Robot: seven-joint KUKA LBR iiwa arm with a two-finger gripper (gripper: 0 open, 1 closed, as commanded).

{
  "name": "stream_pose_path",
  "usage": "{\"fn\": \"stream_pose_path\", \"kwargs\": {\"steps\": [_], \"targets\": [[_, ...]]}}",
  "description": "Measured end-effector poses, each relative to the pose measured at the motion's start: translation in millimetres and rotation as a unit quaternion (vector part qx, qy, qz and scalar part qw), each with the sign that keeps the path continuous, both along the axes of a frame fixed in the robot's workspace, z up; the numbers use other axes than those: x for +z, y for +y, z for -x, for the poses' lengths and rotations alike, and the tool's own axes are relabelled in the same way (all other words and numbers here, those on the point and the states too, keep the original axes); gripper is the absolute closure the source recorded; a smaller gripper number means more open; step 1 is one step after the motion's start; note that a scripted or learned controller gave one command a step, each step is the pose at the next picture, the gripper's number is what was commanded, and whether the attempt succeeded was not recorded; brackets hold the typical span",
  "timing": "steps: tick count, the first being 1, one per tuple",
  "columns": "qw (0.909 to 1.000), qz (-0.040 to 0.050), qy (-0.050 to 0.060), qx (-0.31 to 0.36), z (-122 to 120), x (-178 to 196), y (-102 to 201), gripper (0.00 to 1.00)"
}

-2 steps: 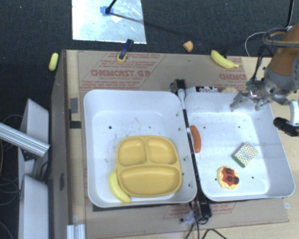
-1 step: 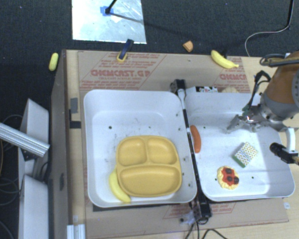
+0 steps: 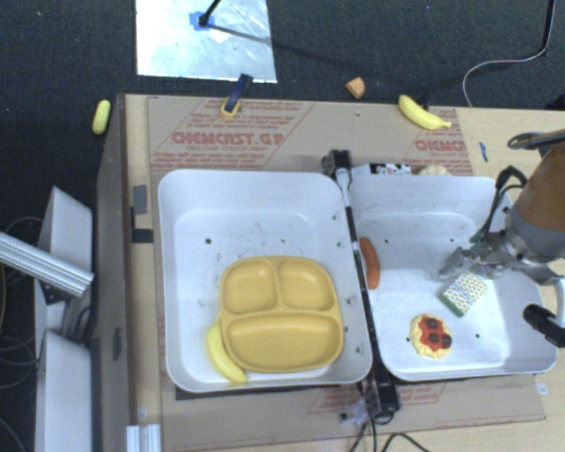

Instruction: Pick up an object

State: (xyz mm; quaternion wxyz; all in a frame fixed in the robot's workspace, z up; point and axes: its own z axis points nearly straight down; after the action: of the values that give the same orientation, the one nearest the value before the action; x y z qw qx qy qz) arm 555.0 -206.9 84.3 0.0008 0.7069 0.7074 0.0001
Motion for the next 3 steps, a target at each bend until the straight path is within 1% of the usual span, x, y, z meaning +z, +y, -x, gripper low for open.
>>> {"fn": "stream_pose_path", "kwargs": {"steps": [1, 2, 3], "targets": [[1.0, -0.0002, 0.0, 0.0, 47.1, 11.5, 0.2, 0.0], [1.0, -0.0007, -0.001, 0.002, 8.6, 50.5, 66.4, 0.0], [1.0, -0.0009, 0.0, 0.001, 28.8, 21.2, 123.4, 0.0]]}}
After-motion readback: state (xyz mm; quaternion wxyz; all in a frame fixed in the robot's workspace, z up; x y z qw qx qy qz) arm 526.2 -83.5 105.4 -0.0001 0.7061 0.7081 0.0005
